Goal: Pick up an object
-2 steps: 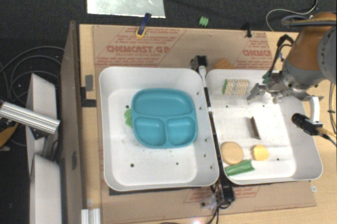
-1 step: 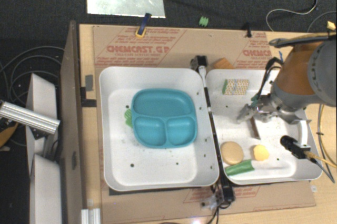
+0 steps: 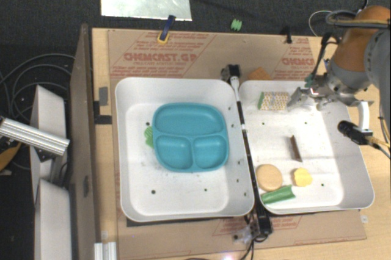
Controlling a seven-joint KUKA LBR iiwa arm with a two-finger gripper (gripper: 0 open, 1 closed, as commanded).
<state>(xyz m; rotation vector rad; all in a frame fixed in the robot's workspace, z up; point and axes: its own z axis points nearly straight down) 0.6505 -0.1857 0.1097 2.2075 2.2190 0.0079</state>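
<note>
Left bin [image 3: 131, 191]: blue divided tray [image 3: 189, 137], green item half-hidden beneath. Right bin [image 3: 348, 185]: mesh-patterned block [image 3: 273, 101], brown stick [image 3: 295, 148], tan disc [image 3: 269, 177], yellow piece [image 3: 301, 177], green pod [image 3: 278, 194]. Gripper [image 3: 308, 96] beside block; jaw state unreadable.

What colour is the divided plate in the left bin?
Light blue, a teal-ish shade; the divided plate shows plainly in the camera view.

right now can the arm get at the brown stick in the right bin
Probably yes. The brown stick lies alone on bare floor of the right bin, apart from the round cookie and yellow piece. The hand is above that bin's far end, with nothing between.
</note>
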